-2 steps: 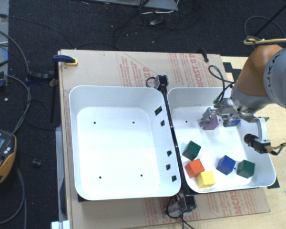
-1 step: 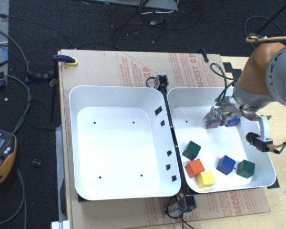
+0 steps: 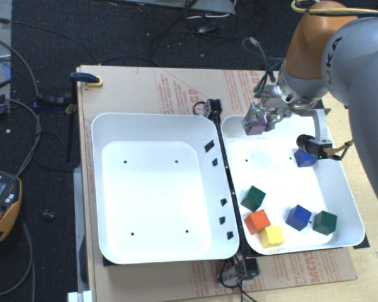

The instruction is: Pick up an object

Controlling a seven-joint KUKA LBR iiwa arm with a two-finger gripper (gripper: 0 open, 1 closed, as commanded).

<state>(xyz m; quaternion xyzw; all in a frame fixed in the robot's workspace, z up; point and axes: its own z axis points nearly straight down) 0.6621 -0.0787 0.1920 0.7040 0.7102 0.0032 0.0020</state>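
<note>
My gripper hangs over the back left corner of the right bin, raised above its floor. A small purple block sits between its fingertips, and the gripper is shut on it. On the bin floor near the front lie a dark green cube, an orange cube, a yellow cube, a blue cube and a green cube. Another blue block rests near the back right wall.
The left bin stands beside the right one, with black clips along the shared rim. The grey arm with its orange band fills the upper right. Cables and a clamp lie beyond the bench's back edge.
</note>
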